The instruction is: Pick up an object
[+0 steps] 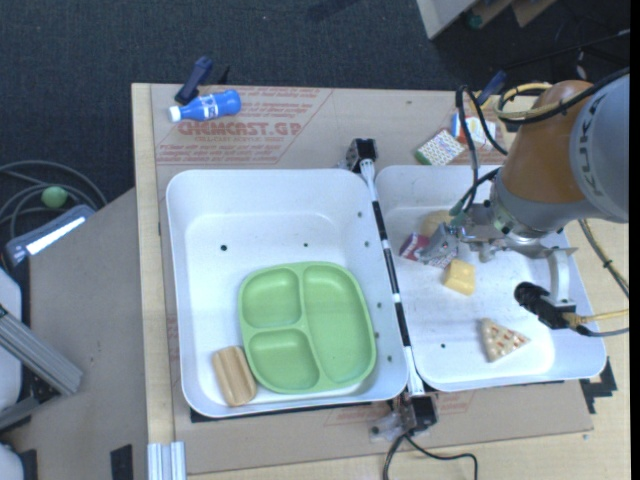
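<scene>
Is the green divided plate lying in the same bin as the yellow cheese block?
No, the green plate lies in the left bin; the cheese block is in the right bin.

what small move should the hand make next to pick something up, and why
Probably a short drop straight down. The hand is low in the right bin, right by the red-and-white packet and just above the yellow cheese block. Nothing shows between its tips, so it likely still needs to settle over one piece.

Arm: thick rounded grey KUKA arm (605, 153) with smooth casing.
Band: broad glossy orange band (545, 153) above the wrist.
Wrist: grey ring beneath the band.
Cables: black and yellow cables looping over the band.
Gripper: small metallic grey gripper (447, 244).
</scene>
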`<action>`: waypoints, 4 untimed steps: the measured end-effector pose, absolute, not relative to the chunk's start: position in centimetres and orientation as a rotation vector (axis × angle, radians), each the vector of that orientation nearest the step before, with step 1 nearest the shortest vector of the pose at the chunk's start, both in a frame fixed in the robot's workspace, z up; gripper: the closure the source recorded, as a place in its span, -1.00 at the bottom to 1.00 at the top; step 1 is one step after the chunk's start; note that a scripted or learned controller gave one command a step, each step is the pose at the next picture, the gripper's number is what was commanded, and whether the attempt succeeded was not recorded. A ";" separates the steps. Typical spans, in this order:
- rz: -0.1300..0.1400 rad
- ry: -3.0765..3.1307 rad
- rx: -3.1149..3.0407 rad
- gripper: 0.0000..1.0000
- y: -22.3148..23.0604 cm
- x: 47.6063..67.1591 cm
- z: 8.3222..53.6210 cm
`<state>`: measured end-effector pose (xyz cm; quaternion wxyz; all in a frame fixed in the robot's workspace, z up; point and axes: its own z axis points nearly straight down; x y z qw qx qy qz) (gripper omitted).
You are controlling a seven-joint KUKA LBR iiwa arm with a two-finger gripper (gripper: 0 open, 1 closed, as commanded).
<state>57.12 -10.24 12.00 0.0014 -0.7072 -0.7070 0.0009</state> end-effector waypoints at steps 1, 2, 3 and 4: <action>0.002 -2.219 -2.220 -1.00 -10.6 55.8 8.4; -0.002 -2.223 -2.224 -1.00 -14.3 60.0 16.5; -0.018 -2.230 -2.230 -1.00 -12.7 57.2 11.3; -0.021 -2.233 -2.235 -1.00 -12.4 57.0 11.1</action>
